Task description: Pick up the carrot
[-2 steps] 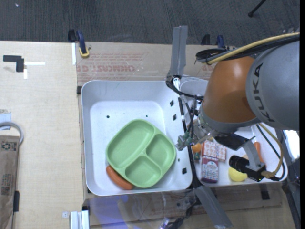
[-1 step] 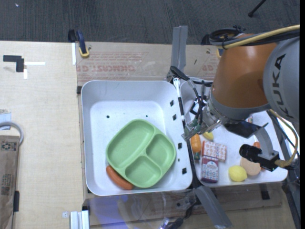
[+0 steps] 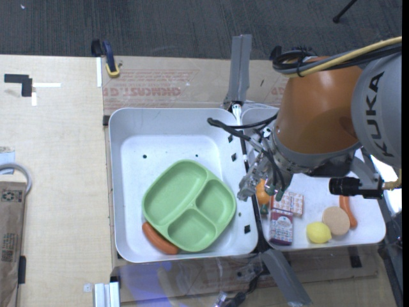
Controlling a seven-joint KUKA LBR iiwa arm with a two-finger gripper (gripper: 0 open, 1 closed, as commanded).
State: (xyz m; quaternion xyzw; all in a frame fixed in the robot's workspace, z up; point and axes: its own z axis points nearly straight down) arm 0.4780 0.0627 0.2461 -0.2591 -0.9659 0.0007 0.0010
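Gripper (image 3: 261, 185) low over the wall between the two white bins, carrot (image 3: 347, 212) well off to the right.

Lying in the right bin (image 3: 374, 234) near its right wall, slim and orange-red, touching the beige round piece (image 3: 337, 220); beside that, a yellow lemon (image 3: 318, 233). Hovering at the right bin's left end, just above a small orange thing (image 3: 262, 196), a patterned box (image 3: 289, 203) and a dark red packet (image 3: 281, 227). Cannot tell whether open or shut, nor whether anything is gripped. In the left bin (image 3: 128, 171), a green divided plate (image 3: 189, 204) with an orange-red sausage-like piece (image 3: 158, 238) tucked at its lower left edge. Pale wooden tabletop (image 3: 51, 146) on the frame's left.
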